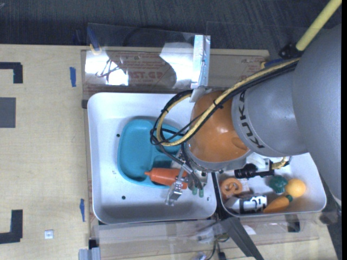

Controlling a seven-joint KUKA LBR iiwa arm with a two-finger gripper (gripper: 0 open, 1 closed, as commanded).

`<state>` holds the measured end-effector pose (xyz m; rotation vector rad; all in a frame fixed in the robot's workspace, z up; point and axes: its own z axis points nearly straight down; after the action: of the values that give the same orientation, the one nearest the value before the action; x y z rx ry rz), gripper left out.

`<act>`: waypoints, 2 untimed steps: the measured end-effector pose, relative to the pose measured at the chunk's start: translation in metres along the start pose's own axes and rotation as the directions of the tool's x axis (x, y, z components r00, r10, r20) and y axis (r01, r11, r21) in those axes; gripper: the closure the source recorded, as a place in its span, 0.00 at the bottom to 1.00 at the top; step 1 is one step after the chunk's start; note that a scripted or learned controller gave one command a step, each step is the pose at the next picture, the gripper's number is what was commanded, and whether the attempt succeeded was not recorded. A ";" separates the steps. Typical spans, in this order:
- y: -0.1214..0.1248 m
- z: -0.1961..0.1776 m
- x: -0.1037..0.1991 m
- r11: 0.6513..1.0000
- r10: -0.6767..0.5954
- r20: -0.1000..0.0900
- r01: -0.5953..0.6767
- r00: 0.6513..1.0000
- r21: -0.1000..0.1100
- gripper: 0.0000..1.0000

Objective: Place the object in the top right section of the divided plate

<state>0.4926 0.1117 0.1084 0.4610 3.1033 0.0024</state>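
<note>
While you look down on the bench, your claw point(181, 184) hangs over the left bin point(103, 145), at the lower right edge of the blue divided plate point(135, 150). An orange carrot-like object point(162, 175) lies just left of the claw, touching or nearly touching it, half on the plate's rim. Whether the claw grips it, you cannot tell. Right of the claw, the other bin point(317, 199) holds small toys.

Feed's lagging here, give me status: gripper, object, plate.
Gripper over left bin, at the plate's lower right edge. Orange carrot lies beside it on that edge. Grasp unconfirmed. Arm hides plate's right side.
</note>
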 end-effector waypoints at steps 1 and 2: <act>0.070 0.000 -0.071 0.999 0.015 -0.045 -0.014 0.999 0.033 0.00; 0.073 0.004 -0.078 0.997 -0.064 -0.061 0.066 0.996 0.028 0.00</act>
<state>0.5881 0.1592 0.1045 0.3673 3.1801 -0.0306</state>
